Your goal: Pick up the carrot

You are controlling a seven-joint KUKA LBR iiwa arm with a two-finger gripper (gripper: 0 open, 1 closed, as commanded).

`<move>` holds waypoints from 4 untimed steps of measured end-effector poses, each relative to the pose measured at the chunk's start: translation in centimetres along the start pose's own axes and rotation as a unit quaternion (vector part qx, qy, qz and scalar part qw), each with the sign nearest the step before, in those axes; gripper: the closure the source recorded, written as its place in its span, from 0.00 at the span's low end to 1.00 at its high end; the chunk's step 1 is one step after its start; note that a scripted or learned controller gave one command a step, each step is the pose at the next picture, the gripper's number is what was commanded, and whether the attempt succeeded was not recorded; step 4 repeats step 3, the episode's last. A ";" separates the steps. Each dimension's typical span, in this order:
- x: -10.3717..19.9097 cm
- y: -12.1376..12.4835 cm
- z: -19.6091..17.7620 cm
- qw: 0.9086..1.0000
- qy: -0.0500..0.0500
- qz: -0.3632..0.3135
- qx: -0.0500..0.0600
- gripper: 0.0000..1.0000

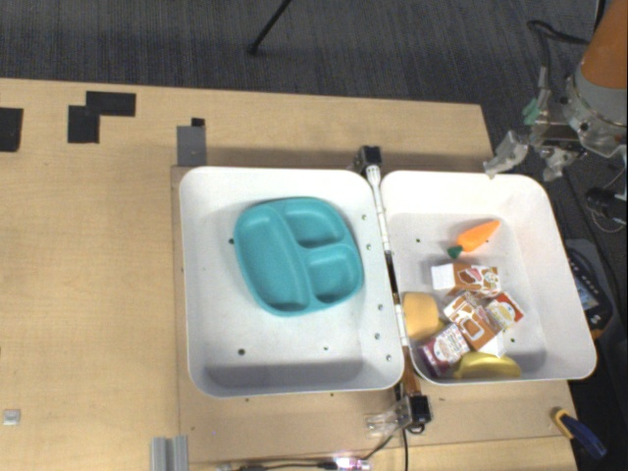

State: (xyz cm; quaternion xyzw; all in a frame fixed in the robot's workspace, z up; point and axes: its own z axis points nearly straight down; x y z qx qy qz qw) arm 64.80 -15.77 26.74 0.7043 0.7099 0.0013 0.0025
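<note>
Carrot: the carrot (478, 235) lies in the right bin (549, 226), in its far half and toward the middle, orange body pointing to the far right corner, green stub at its near left end. It lies alone on bare white floor.
Neighbours: a heap of snack packets (478, 312) sits just nearer than the carrot, with a yellow block (421, 314) at the bin's left wall and a yellow fruit-like piece (488, 365) at the near wall. The closest packet is near the green stub but seems apart from it.
Left bin: the left bin (211, 263) carries a teal divided plate (296, 254), no part of this step.
Arm: the gripper (535, 145) hangs beyond the right bin's far right corner, above the desk (88, 292) edge, well apart from the carrot.
Jaws: too small and cluttered to read; I cannot tell their state.
Step in hand: approach, judged not yet begun.
Doing it well: come over the carrot's thick middle, turn the wrist so the jaws close across its short width, descend on the far side of the packets, and stop short of the bin floor.
Risk: a rounded body may roll or squirt out.
</note>
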 end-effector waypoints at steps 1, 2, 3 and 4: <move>1.1 -5.7 11.3 1.000 0.002 0.012 0.005 0.00; -0.5 -2.1 18.1 0.999 0.000 0.033 -0.002 0.00; -0.3 -1.9 16.9 1.000 0.000 0.030 -0.004 1.00; -0.3 -1.9 16.9 1.000 0.000 0.030 -0.004 1.00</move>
